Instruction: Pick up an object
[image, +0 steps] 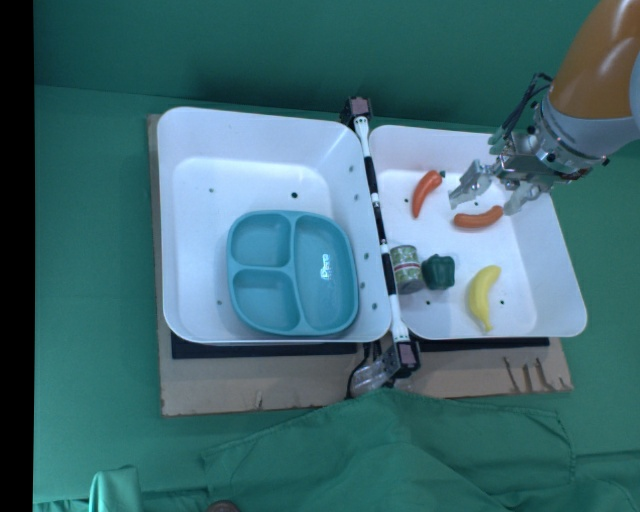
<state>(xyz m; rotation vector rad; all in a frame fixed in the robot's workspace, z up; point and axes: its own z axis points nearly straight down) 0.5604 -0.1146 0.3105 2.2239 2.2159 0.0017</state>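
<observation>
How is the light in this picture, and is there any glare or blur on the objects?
Camera view: the light is even and soft, with faint shadows. A small bright glare sits on the teal divided plate. The chili, sausage and banana look sharp enough; the small can label is too small to read. The open pincer is slightly soft.

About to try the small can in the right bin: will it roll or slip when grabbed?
The can lies on its side against the bin wall, so a nudge probably rolls it. Its smooth rounded body may slip between fingers. It looks rigid, and the green pepper beside it crowds one side.
</observation>
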